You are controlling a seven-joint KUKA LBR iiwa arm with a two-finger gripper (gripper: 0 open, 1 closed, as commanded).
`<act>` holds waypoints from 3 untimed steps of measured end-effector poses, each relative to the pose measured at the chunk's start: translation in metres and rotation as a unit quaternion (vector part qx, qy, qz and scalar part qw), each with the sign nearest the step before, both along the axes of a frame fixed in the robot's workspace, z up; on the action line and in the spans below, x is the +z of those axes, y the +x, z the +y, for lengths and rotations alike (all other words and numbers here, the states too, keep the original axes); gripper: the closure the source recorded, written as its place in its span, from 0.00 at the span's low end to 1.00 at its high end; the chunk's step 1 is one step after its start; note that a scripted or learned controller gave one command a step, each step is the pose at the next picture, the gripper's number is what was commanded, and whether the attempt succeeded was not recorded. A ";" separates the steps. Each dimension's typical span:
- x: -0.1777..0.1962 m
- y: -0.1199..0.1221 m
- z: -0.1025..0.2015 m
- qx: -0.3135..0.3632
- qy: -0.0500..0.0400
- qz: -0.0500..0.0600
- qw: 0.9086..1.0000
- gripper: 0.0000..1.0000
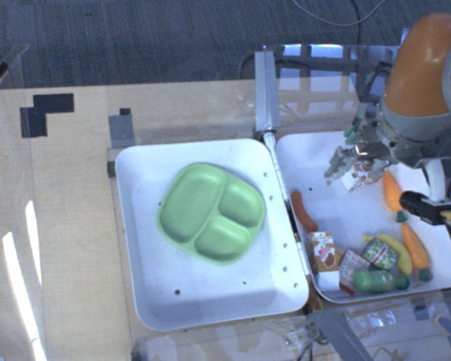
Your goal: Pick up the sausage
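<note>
Two white bins side by side. Sausage (303, 212) is in the right bin (317, 147), lying right along its left wall, about halfway down, long axis running roughly top to bottom w/ a slight slant. It's reddish-brown and lies on its own, apart from the other items.

Arm (426, 77) comes in from the right, and the gripper (349, 164) sits over the upper middle of the right bin. It's up and to the right of the sausage, near but def not touching it. Can't tell whether the gripper is open or shut from this angle, too much clutter around the tip. A white packet (365, 176) w/ red print sits right at the gripper, can't tell if it's being held or just lying under it.

Rest of the right bin:
- upper carrot (392, 191) just right of the packet, approx upright in the view
- lower carrot (415, 246) near the right wall
- banana (399, 253) just left of the lower carrot, touching or nearly so
- can (382, 253) w/ a green label, tucked against the banana
- bottle (376, 282), green, on its side along the bottom wall
- carton (323, 252) just below the sausage, near the left wall
- small box (350, 267) btw the carton and the bottle

Left bin (134, 224) holds a green plate (211, 211) w/ three compartments, sitting roughly in the middle, turned at an angle.
</note>
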State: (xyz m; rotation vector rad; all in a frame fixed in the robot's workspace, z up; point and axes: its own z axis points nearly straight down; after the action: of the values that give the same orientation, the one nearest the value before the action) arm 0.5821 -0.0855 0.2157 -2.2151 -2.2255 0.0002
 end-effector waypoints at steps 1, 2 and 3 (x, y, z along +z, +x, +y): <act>-0.033 -0.013 0.042 0.005 0.000 0.000 1.000 0.00; -0.128 -0.006 -0.020 0.045 -0.001 -0.005 0.999 0.00; -0.129 0.055 0.002 0.021 0.000 -0.003 1.000 0.00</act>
State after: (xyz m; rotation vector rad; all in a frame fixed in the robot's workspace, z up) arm 0.6374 -0.0840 0.0868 -2.1718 -2.2750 -0.0062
